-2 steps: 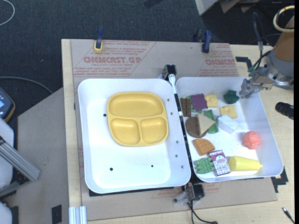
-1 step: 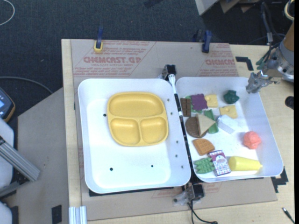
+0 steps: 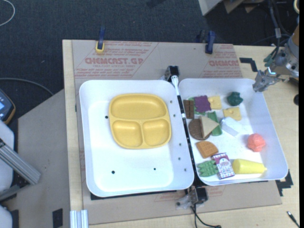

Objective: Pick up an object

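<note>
Dark carpet lay around a pale wooden bench (image 3: 142, 56) that bore two shallow white bins side by side. On the left, the left bin (image 3: 95, 165) held a yellow divided plate (image 3: 140, 120) with three compartments, set toward its far half. To its right, the right bin (image 3: 273, 141) held a crowd of small toy foods: a brown bar (image 3: 189, 109) and a purple piece (image 3: 203, 103) near the divider, a brown-and-white wedge (image 3: 202, 127), an orange cracker (image 3: 207, 148), a green piece (image 3: 207, 168) and a small printed packet (image 3: 223, 166) at the near edge. Further right lay a dark green lump (image 3: 234, 98), a yellow cheese piece (image 3: 232, 112), a white block (image 3: 231, 126), a pink ball (image 3: 256, 142) and a yellow cob (image 3: 248, 166). At the far right, the gripper (image 3: 262, 83) hung over the bin's far right corner, apart from every toy, clamped on nothing; whether its fingers stood apart or together I cannot tell.
</note>
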You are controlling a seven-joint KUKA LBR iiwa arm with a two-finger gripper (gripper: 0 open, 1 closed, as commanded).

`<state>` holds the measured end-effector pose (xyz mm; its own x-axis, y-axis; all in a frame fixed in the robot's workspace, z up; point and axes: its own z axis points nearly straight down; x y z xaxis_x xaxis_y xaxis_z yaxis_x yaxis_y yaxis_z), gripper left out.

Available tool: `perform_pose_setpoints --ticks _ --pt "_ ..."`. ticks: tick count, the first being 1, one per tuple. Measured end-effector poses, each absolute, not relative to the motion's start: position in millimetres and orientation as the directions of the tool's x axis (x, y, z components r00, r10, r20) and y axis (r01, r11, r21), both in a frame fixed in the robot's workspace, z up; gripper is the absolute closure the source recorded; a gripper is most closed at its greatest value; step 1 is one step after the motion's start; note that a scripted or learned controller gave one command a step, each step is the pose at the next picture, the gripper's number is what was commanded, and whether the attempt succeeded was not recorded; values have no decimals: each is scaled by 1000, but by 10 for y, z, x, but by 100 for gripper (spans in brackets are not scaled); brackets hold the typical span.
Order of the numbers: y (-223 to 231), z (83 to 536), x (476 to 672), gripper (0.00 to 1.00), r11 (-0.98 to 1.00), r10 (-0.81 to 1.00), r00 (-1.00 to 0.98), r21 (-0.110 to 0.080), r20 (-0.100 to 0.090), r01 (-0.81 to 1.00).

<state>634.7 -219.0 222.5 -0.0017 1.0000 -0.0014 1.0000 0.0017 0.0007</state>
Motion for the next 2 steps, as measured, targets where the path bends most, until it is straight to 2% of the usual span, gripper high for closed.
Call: perform_pose_setpoints --ticks 1,2 --pt "-1628 2088 6314 100 7 1000 -7 -9 5 1000" --pt "-1103 2090 6155 100 6 1000 -6 -10 4 1000"
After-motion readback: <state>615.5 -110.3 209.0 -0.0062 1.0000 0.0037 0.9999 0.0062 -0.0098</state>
